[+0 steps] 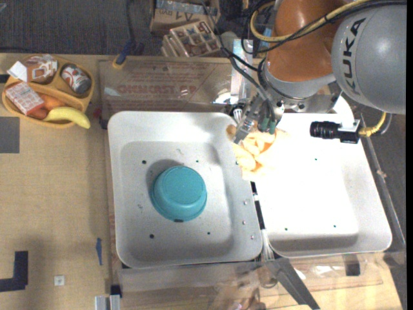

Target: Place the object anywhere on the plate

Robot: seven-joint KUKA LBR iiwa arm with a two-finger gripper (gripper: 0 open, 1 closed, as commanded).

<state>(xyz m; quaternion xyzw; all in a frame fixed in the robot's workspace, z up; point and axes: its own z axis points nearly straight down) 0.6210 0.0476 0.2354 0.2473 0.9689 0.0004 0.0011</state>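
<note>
While the arm (361, 50) hangs over the inner top corner of the right bin (335, 237), its gripper (258, 123) sits low above a pale orange object (253, 148), which is blurred and looks soft or lumpy (I cannot say what it is). The object lies at the left edge of the right bin, against the ridge where the two bins meet; its upper end reaches up to the fingertips, but whether the jaws are clenched on it or released I cannot tell. The teal plate (179, 192) lies in the middle of the left bin (122, 141), well apart from the object, so the carry is not yet done. I judge this a pickup stage: the gripper is placed there because the object is, and the ridge may hamper a clean grip
</note>
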